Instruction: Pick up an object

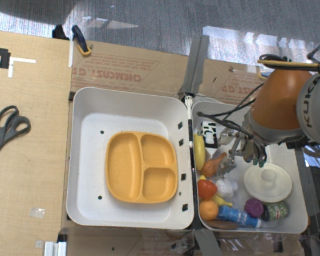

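While the hand (238, 156) is hung low in the right bin (301, 226), an orange carrot (216, 162) is seen just left of it, lying slantwise; its grip cannot be told.

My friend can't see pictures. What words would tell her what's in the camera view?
A grey robot arm with an orange band reaches from the right, its gripper low over the right white bin, which is crowded with toy food, a white round lid and a blue marker. The left white bin holds a yellow divided plastic tray; black-handled scissors lie on the wooden bench.
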Robot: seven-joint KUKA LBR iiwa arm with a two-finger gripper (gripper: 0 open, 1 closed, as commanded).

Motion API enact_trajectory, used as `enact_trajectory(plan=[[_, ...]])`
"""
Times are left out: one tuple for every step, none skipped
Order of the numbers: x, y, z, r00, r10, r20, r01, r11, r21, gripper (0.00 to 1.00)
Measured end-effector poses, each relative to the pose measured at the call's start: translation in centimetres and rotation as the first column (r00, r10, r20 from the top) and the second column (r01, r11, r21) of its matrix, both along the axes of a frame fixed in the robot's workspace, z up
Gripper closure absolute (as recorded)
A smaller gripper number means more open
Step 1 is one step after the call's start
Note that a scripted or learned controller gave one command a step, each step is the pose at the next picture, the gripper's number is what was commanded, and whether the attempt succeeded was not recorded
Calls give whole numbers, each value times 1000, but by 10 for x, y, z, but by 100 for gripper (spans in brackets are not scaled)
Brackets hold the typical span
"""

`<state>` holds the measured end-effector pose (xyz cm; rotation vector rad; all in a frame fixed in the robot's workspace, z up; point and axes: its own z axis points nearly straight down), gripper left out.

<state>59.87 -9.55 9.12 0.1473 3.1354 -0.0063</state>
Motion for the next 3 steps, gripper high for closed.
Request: enact_trajectory(plan=[[-11, -71, 306, 997, -73, 2, 73, 997, 3, 0], [54, -126, 220, 929, -369, 2, 369, 929, 4, 0], [-38, -8, 91, 890, -456, -3, 456, 890, 4, 0]])
